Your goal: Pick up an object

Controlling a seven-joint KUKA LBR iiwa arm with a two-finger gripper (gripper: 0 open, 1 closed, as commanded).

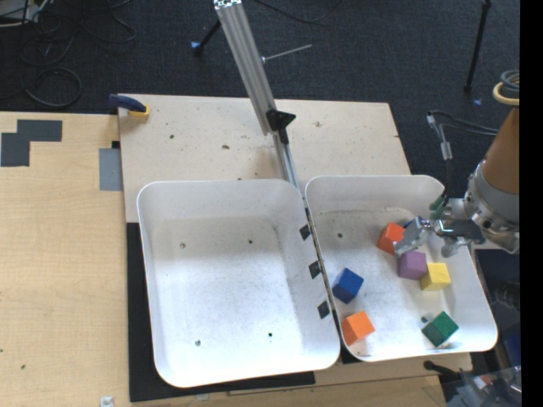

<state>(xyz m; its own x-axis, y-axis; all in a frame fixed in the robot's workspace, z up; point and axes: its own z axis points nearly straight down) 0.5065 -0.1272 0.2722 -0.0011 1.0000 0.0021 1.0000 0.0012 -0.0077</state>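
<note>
I see my fingers (413,237) down in the right bin (373,195), how wide I cannot tell, with the purple cube (412,264) just below them, the orange cube (391,237) beside them and the yellow cube (438,275) close by.

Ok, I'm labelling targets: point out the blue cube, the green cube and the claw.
blue cube (347,284), camera view, top face.
green cube (439,328), camera view, top face.
claw (413,236), camera view, midway between fingertips.
</note>
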